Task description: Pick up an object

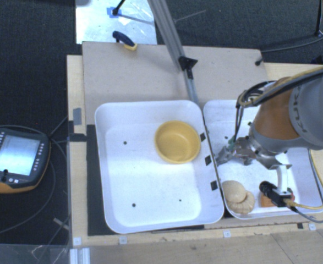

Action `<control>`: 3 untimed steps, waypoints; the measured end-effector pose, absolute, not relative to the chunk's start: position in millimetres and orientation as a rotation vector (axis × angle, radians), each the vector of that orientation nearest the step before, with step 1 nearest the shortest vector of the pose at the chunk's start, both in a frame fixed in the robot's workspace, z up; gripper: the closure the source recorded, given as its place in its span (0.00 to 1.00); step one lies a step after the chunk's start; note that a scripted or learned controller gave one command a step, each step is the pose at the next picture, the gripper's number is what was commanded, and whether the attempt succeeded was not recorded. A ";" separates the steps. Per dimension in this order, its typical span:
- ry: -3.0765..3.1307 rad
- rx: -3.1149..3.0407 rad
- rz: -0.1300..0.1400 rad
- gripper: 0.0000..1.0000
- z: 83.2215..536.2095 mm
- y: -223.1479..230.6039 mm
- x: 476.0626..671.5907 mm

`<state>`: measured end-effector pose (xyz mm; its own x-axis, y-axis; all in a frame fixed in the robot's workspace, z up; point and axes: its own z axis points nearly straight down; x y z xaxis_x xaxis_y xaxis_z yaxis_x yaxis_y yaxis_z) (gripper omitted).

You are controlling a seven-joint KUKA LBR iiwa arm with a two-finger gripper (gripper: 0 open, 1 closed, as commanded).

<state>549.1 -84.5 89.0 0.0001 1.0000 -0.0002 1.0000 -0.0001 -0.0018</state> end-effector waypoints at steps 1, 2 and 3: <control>-2.222 -2.222 -0.001 1.00 100.8 -84.5 549.9; -2.225 -2.224 -0.005 1.00 153.7 -84.0 541.1; -2.225 -2.223 -0.005 1.00 196.6 -83.5 538.6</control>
<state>538.6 -83.5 196.6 -0.0007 1.0000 -0.0003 1.0000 0.0007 0.0046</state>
